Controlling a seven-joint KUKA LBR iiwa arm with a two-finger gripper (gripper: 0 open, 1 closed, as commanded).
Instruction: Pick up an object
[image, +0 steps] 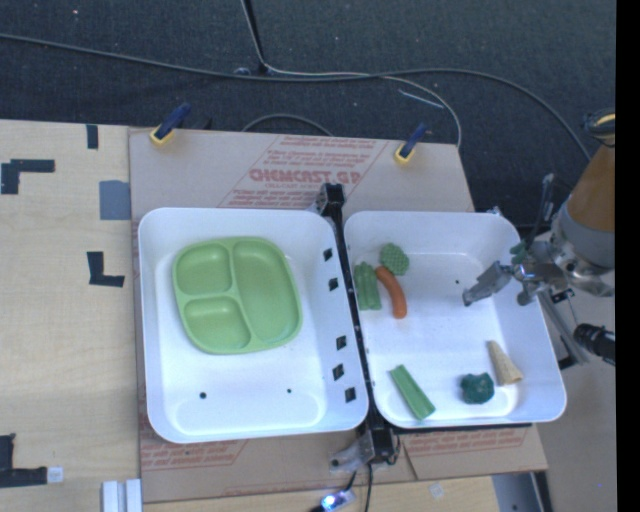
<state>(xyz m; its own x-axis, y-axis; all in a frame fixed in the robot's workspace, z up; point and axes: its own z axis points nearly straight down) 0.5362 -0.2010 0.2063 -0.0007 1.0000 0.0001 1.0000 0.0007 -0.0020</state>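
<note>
End effector (487, 284) over right bin (440, 330), finger state unclear, cannot tell. Nearest target: orange toy carrot (392, 291) left of it, touching green pod (367, 286). Likely light, stiff, smooth plastic; grip across narrow middle.

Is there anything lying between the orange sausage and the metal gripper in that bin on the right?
No. In the camera view, between the orange sausage and the gripper there is just bare white bin floor.

At the right edge of the frame, the arm (592, 215) is grey with an orange band, ending in a metal gripper (487, 285).
</note>
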